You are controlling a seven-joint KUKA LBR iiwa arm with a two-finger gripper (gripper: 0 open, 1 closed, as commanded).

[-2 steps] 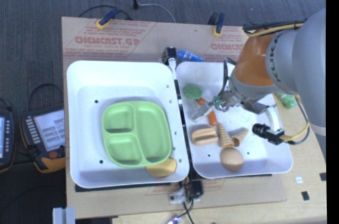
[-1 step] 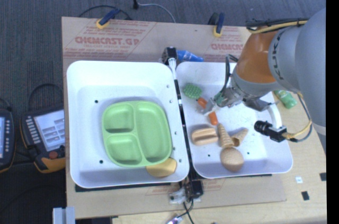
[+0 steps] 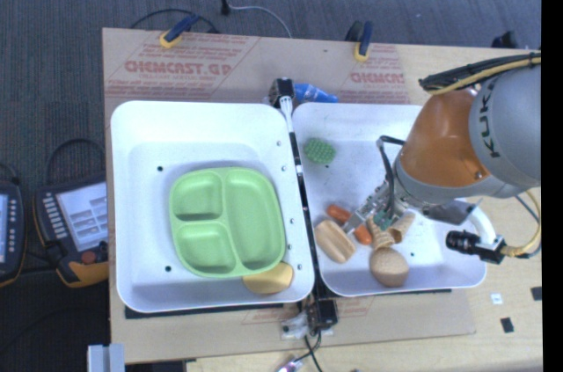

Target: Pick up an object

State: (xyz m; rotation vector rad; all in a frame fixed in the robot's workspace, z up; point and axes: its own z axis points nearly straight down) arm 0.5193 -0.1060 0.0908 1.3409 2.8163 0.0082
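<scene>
My gripper (image 3: 373,218) is down low in the right bin (image 3: 440,278), under the arm's orange band. It sits in a cluster of small items. An orange carrot-like piece (image 3: 339,212) lies just to its left, with a tan bread-like piece (image 3: 333,241) below that. Right under the gripper is a small teal and tan item (image 3: 384,229), partly hidden by it. A round brown potato-like lump (image 3: 389,266) rests near the bin's front wall. A green ridged piece (image 3: 319,152) lies apart at the back left of this bin.
The left bin (image 3: 141,142) holds a green divided plate (image 3: 227,219) and a yellow piece (image 3: 269,278) at its front right corner. A blue object (image 3: 312,92) lies behind the bins. Clamps (image 3: 179,31) hold the board's back edge.
</scene>
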